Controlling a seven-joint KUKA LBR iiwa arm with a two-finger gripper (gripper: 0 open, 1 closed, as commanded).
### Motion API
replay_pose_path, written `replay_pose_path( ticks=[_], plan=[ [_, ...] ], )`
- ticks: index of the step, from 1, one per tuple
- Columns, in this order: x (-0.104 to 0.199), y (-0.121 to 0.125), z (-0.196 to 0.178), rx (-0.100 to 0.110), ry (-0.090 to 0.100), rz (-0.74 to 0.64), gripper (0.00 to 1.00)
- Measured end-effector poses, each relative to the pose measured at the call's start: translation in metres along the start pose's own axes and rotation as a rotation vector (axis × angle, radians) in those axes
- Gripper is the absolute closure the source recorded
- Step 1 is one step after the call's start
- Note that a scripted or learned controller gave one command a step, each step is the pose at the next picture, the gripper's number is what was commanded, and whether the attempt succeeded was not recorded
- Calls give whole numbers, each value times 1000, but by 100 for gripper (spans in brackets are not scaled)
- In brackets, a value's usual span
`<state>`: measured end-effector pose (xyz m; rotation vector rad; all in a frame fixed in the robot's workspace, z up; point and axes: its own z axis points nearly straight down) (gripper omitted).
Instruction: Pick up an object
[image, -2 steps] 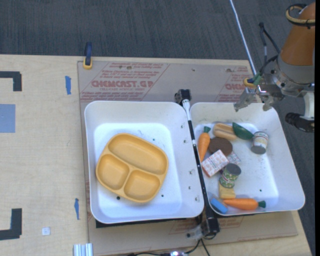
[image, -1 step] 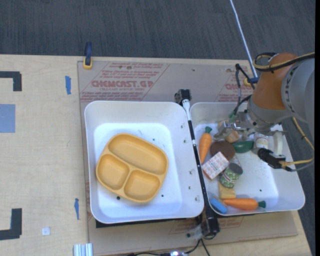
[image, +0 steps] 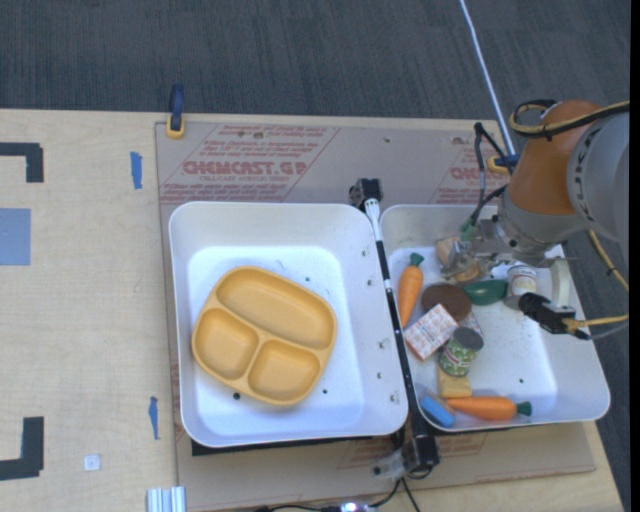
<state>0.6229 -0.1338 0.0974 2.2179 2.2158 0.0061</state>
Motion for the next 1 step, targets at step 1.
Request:
replay_pose_path(
  ticks=[1],
  plan=[
    [57,-67,-89,8,3,-3,100]
  ],
)
